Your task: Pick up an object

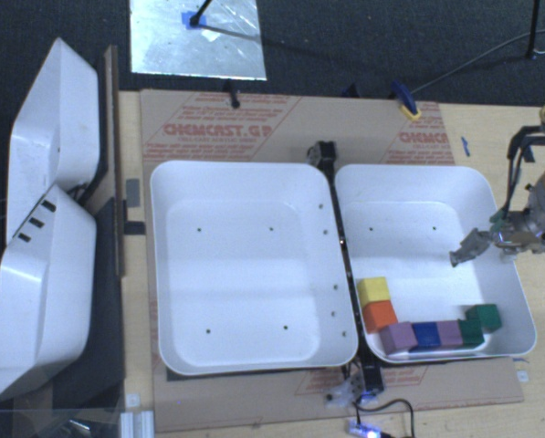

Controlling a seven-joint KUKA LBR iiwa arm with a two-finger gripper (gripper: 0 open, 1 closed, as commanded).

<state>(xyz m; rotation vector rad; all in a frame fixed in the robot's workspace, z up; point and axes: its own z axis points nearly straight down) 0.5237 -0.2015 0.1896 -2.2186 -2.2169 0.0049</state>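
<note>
From where I stand, the gripper hangs over the right bin, coming in from the bin's right rim, its dark tip poking out above bare white floor. Whether its fingers are apart or together I cannot tell; the tip is small and blurred, and nothing shows between them. The things to pick from all sit huddled in the near corner of that bin: a yellow block with an orange block touching it just below, then a row running rightward along the near wall, a purple block, a blue block, a lighter purple block and a green block at the end. Together they make an L, one leg along the bin's left wall and the longer leg along the near wall (my guess is they slid there, since the floor dips toward its edges). Each block is close to a cube, so none has much of a long axis of its own; the row as a whole runs left to right, with the green one turned a little askew. The left bin holds nothing I can make out. The gripper stands well apart from the pile, up and to the right, so I judge the pick not yet begun; the green block is nearest to it, and packed neighbours may crowd the fingers.
</note>
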